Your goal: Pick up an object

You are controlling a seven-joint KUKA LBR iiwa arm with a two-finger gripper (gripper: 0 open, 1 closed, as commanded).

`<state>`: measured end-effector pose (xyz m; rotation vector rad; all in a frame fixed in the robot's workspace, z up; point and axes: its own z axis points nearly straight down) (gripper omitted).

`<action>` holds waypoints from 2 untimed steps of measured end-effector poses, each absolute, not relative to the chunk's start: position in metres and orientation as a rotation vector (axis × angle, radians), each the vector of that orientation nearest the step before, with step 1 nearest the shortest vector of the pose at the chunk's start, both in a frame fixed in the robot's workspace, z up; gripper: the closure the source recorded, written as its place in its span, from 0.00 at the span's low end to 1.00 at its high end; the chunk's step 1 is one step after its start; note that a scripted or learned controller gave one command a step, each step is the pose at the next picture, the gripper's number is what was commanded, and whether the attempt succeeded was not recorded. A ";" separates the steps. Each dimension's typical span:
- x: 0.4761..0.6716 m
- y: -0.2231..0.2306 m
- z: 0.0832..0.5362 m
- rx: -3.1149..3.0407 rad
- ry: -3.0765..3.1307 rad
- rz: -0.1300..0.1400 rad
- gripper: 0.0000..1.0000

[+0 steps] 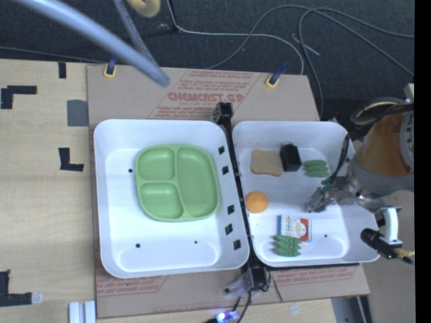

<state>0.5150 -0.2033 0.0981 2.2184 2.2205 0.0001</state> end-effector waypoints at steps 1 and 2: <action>0.514 -0.201 0.161 2.217 2.221 0.003 1.00; 0.519 -0.210 0.218 2.216 2.219 0.003 1.00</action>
